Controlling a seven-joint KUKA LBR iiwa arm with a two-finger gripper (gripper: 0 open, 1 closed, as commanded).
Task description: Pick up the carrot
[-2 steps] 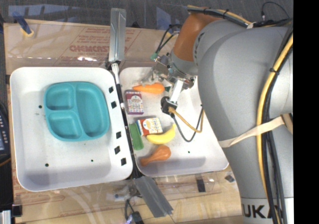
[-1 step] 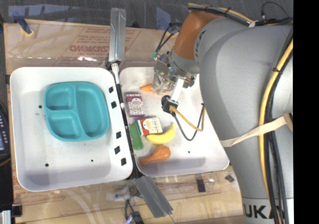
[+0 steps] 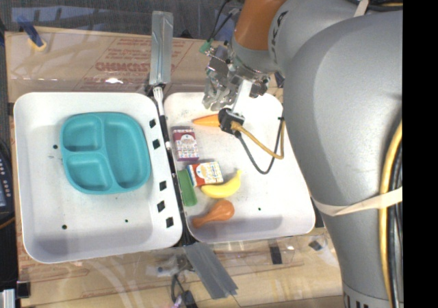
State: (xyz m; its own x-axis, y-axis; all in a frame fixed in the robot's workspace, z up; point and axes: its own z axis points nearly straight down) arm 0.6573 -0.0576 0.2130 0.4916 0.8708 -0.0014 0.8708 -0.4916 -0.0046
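I saw the carrot (image 3: 206, 120) lying at the far end of the right bin (image 3: 291, 183), just under the gripper (image 3: 217, 98); whether that tool was wide or narrow I could not tell. Nearer lay a banana (image 3: 223, 187) and a small carton (image 3: 206, 173); the left bin (image 3: 27, 163) held a teal tray (image 3: 106, 152).

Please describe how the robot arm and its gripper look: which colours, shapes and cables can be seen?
The arm is thick and rounded, light grey, with an orange band above the wrist. The gripper is small, of bare grey metal. Black cables loop beside the wrist, and a yellow cable hangs below it.
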